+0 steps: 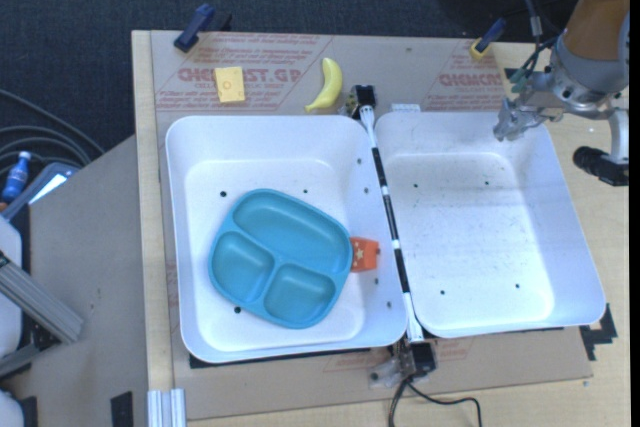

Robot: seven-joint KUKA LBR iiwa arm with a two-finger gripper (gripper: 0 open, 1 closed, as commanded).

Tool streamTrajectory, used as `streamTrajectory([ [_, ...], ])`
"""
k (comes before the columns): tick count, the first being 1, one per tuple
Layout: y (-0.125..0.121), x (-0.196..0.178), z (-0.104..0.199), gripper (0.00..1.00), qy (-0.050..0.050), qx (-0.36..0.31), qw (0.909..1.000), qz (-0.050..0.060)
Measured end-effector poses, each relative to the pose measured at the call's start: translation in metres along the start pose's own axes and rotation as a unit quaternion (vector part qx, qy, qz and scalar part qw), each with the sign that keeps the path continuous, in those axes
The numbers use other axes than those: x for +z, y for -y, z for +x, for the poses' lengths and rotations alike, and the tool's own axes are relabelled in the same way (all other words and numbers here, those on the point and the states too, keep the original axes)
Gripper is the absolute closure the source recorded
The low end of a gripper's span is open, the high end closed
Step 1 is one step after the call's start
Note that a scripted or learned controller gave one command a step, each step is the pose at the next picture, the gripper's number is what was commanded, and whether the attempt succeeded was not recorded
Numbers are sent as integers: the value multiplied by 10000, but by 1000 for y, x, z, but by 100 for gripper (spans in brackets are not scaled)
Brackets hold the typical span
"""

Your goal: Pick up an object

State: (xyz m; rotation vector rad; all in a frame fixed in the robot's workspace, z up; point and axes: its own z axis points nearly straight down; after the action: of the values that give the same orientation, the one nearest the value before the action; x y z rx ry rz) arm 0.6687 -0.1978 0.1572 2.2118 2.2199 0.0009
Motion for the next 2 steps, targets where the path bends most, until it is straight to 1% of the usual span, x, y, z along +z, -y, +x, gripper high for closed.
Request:
streamTrajectory([
  [1,0,0,0,0,0,-1,10000,3],
  [2,7,74,-17,0,-116,-2,9999,82],
])
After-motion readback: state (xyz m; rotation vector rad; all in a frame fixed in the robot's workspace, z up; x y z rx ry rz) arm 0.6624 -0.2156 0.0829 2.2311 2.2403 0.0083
